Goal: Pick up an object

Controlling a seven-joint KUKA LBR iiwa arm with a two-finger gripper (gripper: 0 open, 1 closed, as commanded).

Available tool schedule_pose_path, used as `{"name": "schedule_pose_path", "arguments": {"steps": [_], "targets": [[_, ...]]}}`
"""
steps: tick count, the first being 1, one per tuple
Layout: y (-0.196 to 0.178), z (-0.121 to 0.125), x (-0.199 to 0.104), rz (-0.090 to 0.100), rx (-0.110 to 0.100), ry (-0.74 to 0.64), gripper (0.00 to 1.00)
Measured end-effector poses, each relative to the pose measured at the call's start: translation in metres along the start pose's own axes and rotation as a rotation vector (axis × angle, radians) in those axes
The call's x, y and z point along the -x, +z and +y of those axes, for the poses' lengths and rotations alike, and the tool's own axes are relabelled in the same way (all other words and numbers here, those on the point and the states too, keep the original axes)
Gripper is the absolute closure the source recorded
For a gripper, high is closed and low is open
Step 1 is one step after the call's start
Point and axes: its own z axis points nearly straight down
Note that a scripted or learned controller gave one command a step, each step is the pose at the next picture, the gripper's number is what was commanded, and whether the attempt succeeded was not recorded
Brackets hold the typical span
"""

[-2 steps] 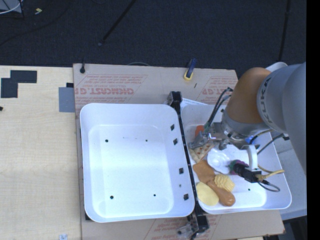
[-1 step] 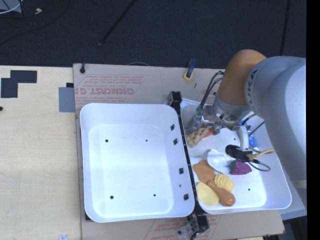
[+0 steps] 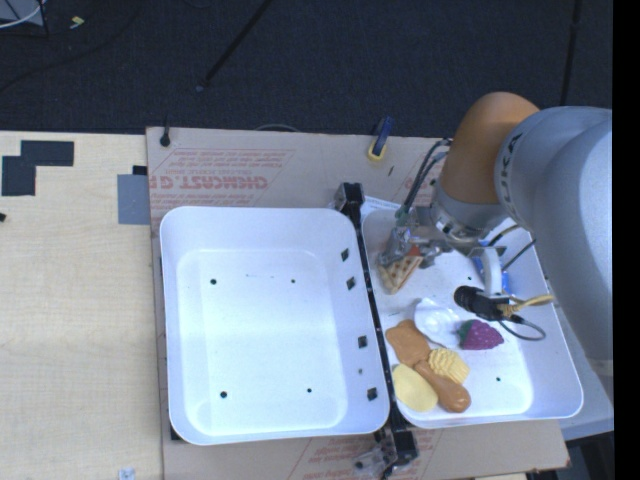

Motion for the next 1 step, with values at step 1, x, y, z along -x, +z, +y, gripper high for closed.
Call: {"name": "schedule_pose_path", "arguments": {"steps": [1], "targets": [[-0.0888, -0.0005, -0.0689, 0.0, 0.005, -0.01, 1.0]]}}
